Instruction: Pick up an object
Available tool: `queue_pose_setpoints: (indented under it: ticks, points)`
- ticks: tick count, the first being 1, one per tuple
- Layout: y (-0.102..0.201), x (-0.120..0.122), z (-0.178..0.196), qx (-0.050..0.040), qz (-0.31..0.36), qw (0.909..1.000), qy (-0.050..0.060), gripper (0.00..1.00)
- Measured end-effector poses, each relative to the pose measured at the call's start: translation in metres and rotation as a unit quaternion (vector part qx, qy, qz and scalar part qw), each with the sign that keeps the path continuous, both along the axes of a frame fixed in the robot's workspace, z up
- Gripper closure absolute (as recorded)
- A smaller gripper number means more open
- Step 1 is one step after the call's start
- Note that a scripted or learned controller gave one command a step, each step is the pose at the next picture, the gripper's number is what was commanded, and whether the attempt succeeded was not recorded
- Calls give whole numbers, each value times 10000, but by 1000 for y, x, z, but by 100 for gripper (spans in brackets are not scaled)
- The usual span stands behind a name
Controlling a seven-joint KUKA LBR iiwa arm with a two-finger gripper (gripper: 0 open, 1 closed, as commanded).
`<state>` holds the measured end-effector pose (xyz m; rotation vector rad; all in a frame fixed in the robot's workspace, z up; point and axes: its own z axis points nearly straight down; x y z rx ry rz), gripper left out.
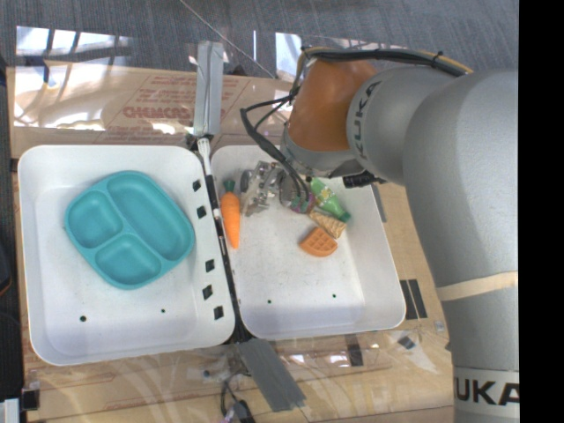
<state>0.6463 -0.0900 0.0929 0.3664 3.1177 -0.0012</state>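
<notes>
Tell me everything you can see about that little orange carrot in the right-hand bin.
The carrot looks like a plastic toy: smooth orange body with a small green top. It lies flat on the floor of the right bin, green end pointing away from the camera, close along the bin's left wall. The gripper hovers just to its right; whether they touch is unclear.

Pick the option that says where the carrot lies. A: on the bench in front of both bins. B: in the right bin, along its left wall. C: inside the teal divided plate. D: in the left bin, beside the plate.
B: the carrot lies in the right bin, close along its left wall, while the teal divided plate sits alone in the left bin.
</notes>
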Motion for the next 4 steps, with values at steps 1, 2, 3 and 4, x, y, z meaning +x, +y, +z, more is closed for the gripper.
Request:
queue_pose_setpoints:
  ticks: [1,2,3,4]
  points:
    - [1,2,12,-5,33,10000,-31,100]
    - [-6,2,0,2,565,9984,-2,100]
    - [-5,4,12,-5,592,9982,-44,100]
    - [-4,6,23,-15,613,9981,-89,100]
